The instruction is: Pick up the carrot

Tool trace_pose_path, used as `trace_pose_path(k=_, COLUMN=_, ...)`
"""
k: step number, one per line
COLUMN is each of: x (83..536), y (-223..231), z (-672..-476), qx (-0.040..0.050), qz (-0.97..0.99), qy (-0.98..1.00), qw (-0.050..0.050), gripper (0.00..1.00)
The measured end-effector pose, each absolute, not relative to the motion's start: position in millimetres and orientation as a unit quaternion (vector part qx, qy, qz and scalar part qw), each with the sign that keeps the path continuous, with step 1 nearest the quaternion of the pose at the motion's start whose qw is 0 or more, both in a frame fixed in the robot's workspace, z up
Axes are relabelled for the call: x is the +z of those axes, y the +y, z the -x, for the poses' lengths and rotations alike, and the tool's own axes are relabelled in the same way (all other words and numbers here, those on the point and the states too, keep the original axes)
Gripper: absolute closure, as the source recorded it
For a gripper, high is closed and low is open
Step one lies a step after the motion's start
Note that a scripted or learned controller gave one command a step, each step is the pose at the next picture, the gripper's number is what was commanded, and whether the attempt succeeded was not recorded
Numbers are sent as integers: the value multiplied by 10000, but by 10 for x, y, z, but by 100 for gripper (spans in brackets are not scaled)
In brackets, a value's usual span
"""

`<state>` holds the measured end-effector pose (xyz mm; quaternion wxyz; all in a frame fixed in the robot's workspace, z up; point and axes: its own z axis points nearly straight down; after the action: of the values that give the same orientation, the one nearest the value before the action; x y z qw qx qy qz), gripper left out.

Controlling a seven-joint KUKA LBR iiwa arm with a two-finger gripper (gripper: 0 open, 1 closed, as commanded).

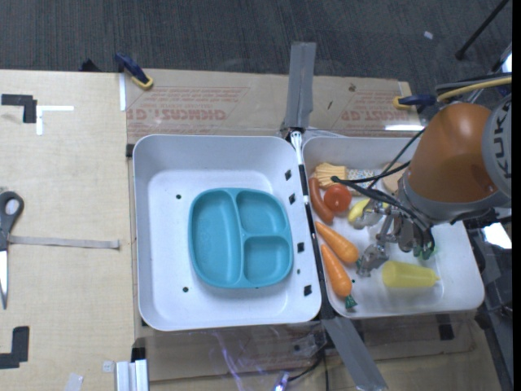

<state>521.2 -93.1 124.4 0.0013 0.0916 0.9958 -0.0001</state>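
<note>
**Carrots lie left of my claw in the right bin**

In the left bin [155, 218] sits a blue plate [242, 237]. Along the right bin's [456, 300] left wall lie two carrots: one [337, 242] slanting toward the front edge, another [336, 272] below it. My claw [377, 255] hovers just right of them. I cannot tell its state; my wrist hides much.
</note>
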Motion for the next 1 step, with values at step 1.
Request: trace_pose_path(k=1, x=923, y=-920, z=-5020, qx=-2, qz=-1121, qy=9937, qw=19, gripper=0)
